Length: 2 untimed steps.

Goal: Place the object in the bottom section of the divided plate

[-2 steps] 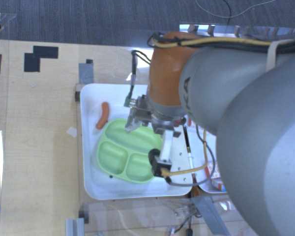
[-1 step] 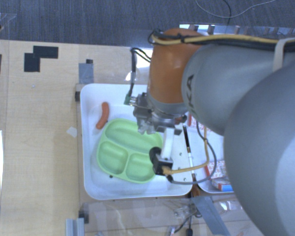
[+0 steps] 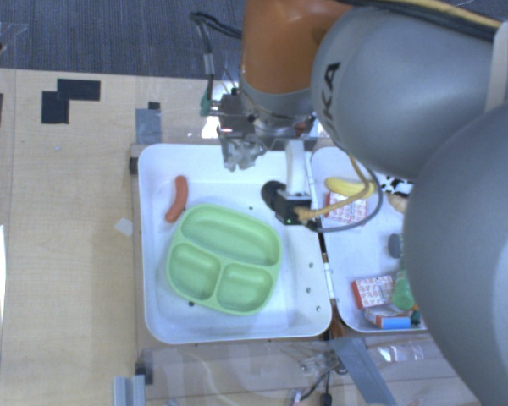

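Green divided plate (image 3: 223,259) has bare sections; sausage (image 3: 177,199) lies beside it; gripper (image 3: 241,152) hovers above, grip indiscernible.

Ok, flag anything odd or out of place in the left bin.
Nothing is spilled or damaged. The green plate sits askew, turned against the bin edges. A sausage lies on the bin floor beside the plate, in none of its sections.
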Each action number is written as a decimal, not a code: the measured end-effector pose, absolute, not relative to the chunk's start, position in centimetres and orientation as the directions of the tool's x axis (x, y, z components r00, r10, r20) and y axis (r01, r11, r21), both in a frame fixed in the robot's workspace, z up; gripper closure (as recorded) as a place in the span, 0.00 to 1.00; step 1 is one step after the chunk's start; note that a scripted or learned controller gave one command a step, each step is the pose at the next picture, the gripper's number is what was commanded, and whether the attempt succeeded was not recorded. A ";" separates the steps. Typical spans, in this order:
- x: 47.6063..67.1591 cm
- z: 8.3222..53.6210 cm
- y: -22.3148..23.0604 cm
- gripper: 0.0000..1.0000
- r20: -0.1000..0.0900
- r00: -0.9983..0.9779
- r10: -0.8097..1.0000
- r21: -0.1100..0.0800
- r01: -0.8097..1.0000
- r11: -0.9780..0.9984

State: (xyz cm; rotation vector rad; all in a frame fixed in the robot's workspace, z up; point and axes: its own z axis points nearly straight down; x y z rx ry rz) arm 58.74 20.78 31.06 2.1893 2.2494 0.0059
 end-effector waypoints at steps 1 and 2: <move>60.9 30.2 19.5 1.00 0.000 -0.148 0.989 0.005 0.989 0.148; 54.7 14.1 15.2 1.00 0.001 -0.173 0.985 0.001 0.985 0.173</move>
